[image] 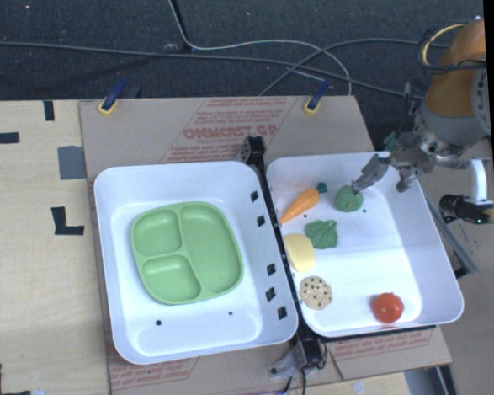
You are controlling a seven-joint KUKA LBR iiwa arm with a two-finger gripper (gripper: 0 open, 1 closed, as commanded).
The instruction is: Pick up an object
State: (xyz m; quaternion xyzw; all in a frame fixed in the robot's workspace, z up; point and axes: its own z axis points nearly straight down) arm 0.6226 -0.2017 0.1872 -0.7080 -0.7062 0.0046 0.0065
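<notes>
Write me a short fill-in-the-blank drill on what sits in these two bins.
1. The green divided plate lies in the ____ bin as the camera sees it.
2. The plate has ____ compartments.
3. The carrot is coloured ____.
4. The red tomato lies in the right bin's ____ right corner, closest to the camera.

Missing words: left; three; orange; near

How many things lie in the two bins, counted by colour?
Green: 3, the divided plate, the round piece, the leafy piece
Orange: 1, the carrot
Yellow: 1, the yellow block
Tan: 1, the cookie
Red: 1, the tomato
Total: 7
</notes>
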